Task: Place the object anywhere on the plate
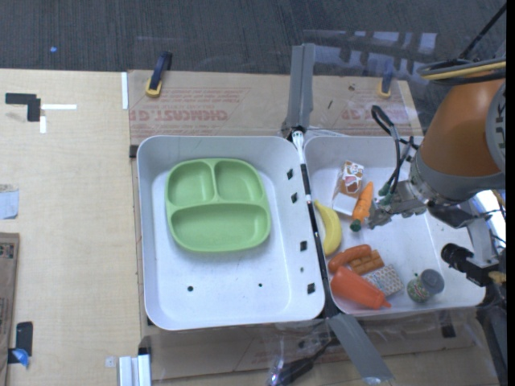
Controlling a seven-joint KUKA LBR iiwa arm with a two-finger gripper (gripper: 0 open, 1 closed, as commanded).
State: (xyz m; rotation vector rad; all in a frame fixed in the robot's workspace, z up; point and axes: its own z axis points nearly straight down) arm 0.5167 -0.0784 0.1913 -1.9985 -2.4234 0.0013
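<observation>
A green plate (217, 205) with three compartments lies in the left white bin (233, 300). The right white bin (459, 292) holds several toy foods. Among them are an orange carrot (364, 201), a yellow banana (328, 225) and a white packet (350, 180). My gripper (375, 217) hangs low in the right bin, right beside the carrot's lower right side. The grey arm with its orange band (463, 131) comes in from the right above it. Whether the gripper touches the carrot cannot be made out.
At the front of the right bin lie a red-orange pepper-like piece (358, 288), orange sausages (354, 257), a grey checked block (386, 280) and a small round can (422, 286). A raised divider (306, 199) separates the two bins. Cardboard lies behind the bins.
</observation>
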